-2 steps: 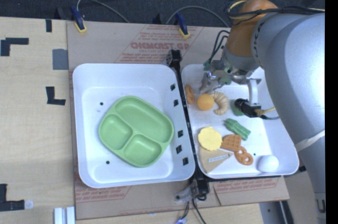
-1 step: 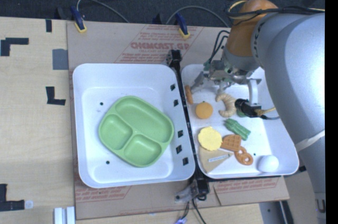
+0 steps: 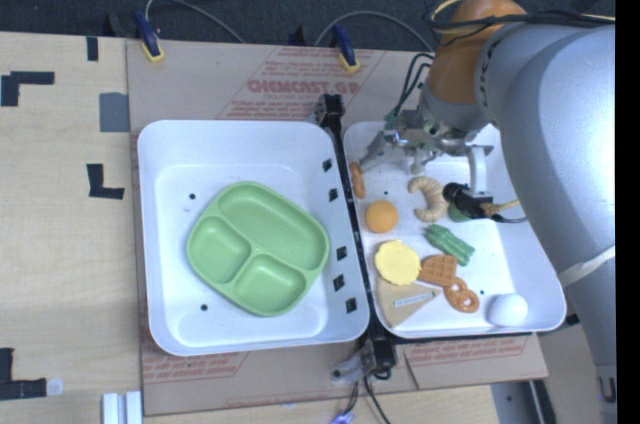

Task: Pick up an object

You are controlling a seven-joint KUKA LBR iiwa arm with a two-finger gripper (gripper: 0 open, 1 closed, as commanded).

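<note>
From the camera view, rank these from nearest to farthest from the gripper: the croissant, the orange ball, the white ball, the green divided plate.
Taking the gripper at the top of the right bin:
1. Croissant, just below it.
2. Orange ball, lower and toward the divider.
3. White ball, bottom right corner of the right bin.
4. Green divided plate, across in the left bin, about as far as the white ball; too close to call.

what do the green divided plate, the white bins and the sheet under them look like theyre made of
The green three-compartment plate looks like moulded plastic: one even colour, rounded edges, soft matte sheen. The two shallow white bins also look like plastic, smooth and slightly glossy with rounded corners, though thin painted metal cannot be excluded. The brown sheet beneath them looks like cardboard: dull tan with red printed lettering.
</note>
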